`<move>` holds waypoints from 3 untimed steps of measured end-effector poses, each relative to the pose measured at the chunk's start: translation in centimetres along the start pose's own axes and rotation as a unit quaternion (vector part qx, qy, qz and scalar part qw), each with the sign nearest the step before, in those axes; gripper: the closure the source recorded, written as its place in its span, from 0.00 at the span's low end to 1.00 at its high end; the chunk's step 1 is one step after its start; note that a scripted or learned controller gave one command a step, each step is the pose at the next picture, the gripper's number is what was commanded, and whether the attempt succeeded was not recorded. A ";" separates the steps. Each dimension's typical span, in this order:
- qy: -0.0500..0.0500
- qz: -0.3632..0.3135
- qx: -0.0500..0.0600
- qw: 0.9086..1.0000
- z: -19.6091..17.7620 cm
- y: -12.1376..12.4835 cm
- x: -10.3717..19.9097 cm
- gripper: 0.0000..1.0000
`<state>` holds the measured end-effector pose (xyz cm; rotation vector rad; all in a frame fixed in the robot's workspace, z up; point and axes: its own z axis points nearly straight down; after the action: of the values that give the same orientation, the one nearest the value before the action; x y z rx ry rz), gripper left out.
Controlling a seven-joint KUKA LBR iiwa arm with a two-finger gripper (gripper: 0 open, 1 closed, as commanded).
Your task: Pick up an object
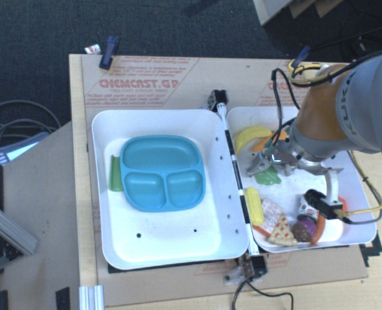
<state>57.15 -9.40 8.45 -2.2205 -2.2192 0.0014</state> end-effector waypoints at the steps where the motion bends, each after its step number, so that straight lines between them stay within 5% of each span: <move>1: 0.000 0.000 0.000 1.000 0.0 -0.2 0.0 0.00; 2: 0.000 0.000 -0.001 1.000 -1.0 -0.1 0.0 1.00; 3: 0.000 0.000 -0.001 1.000 -1.0 -0.1 0.0 0.00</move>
<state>57.02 -9.39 9.47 -2.2216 -2.2200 -0.0012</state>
